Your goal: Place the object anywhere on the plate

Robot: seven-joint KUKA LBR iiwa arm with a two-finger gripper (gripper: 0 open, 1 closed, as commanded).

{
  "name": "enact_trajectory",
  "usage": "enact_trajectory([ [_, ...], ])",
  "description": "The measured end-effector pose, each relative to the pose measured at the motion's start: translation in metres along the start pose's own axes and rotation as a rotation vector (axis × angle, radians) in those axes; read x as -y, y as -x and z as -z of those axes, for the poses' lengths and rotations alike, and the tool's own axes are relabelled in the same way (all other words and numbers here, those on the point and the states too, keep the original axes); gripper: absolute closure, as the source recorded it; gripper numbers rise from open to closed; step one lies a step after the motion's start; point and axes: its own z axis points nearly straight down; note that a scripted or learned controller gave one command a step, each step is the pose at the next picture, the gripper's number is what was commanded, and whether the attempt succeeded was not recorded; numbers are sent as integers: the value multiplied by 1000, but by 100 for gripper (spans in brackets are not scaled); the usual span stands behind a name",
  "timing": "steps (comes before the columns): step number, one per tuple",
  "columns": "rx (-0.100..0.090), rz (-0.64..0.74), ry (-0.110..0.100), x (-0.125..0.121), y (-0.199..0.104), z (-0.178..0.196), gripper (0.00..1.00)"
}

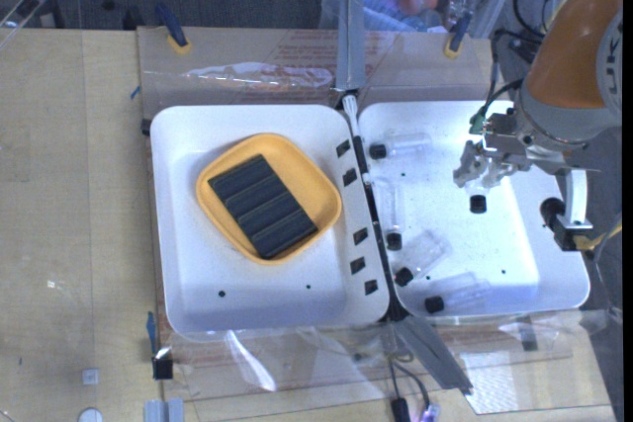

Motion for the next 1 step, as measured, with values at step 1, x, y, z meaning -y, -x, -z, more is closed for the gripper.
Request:
enact_trajectory([
  [1,0,0,0,0,0,0,0],
])
